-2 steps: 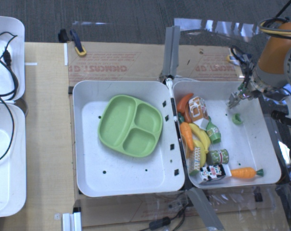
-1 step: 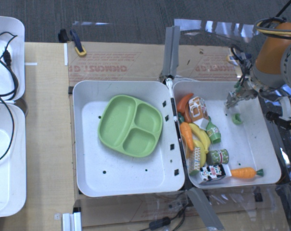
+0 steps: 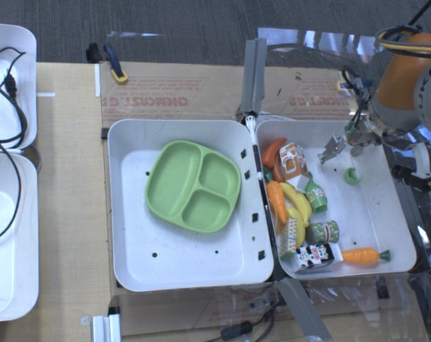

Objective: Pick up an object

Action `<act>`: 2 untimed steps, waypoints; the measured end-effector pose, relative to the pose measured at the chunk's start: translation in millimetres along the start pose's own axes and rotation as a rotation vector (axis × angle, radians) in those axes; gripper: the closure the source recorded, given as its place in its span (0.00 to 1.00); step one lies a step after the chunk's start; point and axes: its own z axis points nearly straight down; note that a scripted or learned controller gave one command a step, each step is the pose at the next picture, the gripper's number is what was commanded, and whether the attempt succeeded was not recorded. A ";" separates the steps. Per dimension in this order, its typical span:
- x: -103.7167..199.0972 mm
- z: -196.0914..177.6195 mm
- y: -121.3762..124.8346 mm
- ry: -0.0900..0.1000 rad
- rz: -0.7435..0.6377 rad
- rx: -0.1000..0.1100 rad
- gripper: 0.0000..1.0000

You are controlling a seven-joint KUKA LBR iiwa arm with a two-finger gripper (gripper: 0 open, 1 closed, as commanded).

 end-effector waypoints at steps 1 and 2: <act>3.6 -0.4 -54.5 -0.002 -0.096 -0.005 0.00; -5.4 1.2 -1.6 0.008 -0.080 0.006 0.00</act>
